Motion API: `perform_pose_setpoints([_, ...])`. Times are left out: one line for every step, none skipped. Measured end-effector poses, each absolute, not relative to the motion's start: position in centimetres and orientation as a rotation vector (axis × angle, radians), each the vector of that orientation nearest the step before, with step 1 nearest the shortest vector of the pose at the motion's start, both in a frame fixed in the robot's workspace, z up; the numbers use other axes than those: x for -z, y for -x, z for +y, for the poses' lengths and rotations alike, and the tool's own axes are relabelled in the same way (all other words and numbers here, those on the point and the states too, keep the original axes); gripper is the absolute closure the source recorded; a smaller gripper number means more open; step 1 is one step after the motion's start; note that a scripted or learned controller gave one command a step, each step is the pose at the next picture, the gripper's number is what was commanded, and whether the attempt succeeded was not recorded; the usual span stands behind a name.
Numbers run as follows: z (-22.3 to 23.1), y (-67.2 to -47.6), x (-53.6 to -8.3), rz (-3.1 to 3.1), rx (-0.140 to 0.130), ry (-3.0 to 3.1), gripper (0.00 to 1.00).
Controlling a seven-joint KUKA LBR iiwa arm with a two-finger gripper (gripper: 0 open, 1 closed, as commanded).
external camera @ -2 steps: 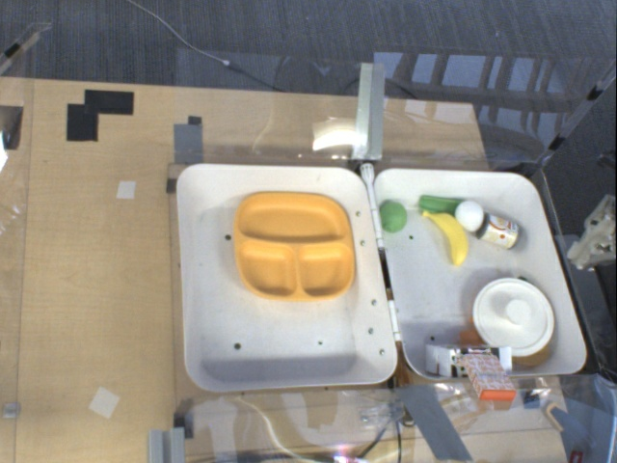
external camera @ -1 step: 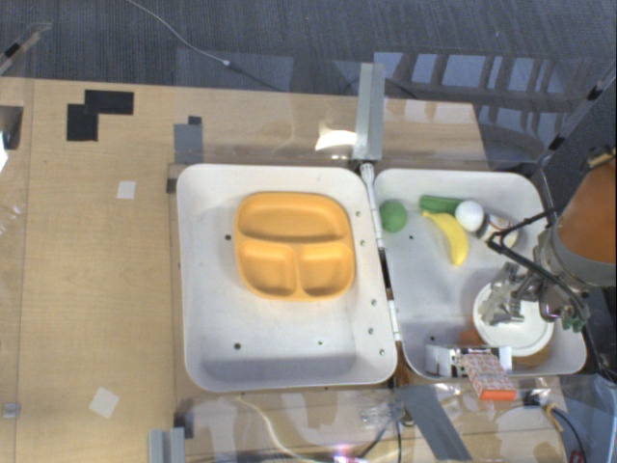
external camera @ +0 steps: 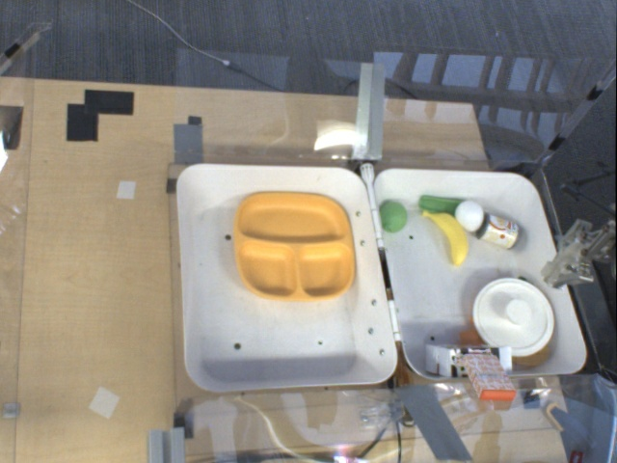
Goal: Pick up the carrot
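Nearest me in the right-hand shallow white plastic bin (external camera: pixel 416 350), a small printed cardboard box (external camera: pixel 479 364) crowds the front wall. Just behind it, the upturned round white bowl (external camera: pixel 513 313) seems to sit over the carrot (external camera: pixel 469 337), which I judge to be the dull orange sliver peeking out at the bowl's left edge. That would explain why the grey metal tool (external camera: pixel 578 256) hangs off by the bin's right wall, its state impossible to tell, with the yellow banana (external camera: pixel 451 237) lying farther back.

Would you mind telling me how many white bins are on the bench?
2. The left bin holds an orange divided tray. The right bin, touching it along the middle, holds a banana, a green ball and other items; some may be hidden beneath the white bowl.
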State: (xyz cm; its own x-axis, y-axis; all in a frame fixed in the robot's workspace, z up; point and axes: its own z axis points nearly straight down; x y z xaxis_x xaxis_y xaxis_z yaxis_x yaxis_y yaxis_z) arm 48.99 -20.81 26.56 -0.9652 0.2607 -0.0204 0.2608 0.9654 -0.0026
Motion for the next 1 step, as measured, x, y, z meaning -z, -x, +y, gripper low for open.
perform_pose_setpoints([-17.41, -48.63, -14.34, 3.108, -0.004, -0.487, 1.00])
